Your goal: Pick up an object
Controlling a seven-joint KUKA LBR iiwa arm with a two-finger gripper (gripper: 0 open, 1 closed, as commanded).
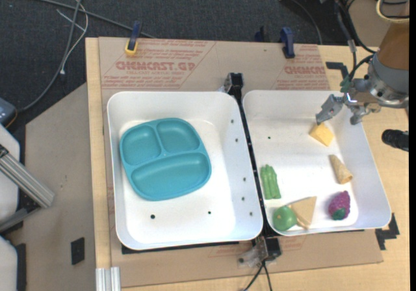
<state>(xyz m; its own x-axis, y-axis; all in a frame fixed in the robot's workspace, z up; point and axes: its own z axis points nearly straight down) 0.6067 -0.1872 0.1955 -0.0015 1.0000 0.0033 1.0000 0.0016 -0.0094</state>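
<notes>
Lying along the near rim of the right bin were a green apple, a tan wedge touching it, and a purple grape cluster; they sat scattered loosely, probably as pick targets with gaps for fingers to enter. A little farther in lay a green vegetable and a tan cone, well apart. The left bin held a teal divided plate, flat and central, likely a drop spot. Farthest back in the right bin sat a yellow cheese block, the likeliest target. The gripper hung just above and beyond it, fingers spread wide with nothing between them; one fingertip was close over the cheese, though I could not tell whether it touched.
</notes>
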